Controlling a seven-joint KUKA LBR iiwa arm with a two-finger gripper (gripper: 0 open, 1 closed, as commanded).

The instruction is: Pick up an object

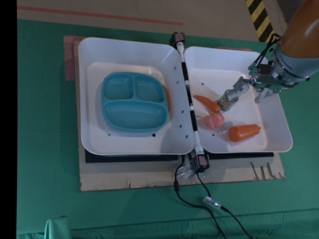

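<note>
In the right bin (pixel 276 133) lie a thin orange pepper (pixel 206 102), a pink rounded object (pixel 213 120) and a stubby orange carrot (pixel 243 132). My gripper (pixel 245 98) hangs low over the bin's middle, reaching in from the right. Its fingers are spread open with only bare bin floor between them. The left finger (pixel 229 98) ends right at the pepper's right tip, just above the pink object. The right finger (pixel 262 94) points down near the bin's right side. The carrot lies below the gripper, apart from it.
The left bin (pixel 94 54) holds a teal divided plate (pixel 133 102) with a small orange item (pixel 168 97) tucked at its right edge. A ridge (pixel 188 91) with black marks separates the bins. Cables (pixel 199 190) trail off the front edge.
</note>
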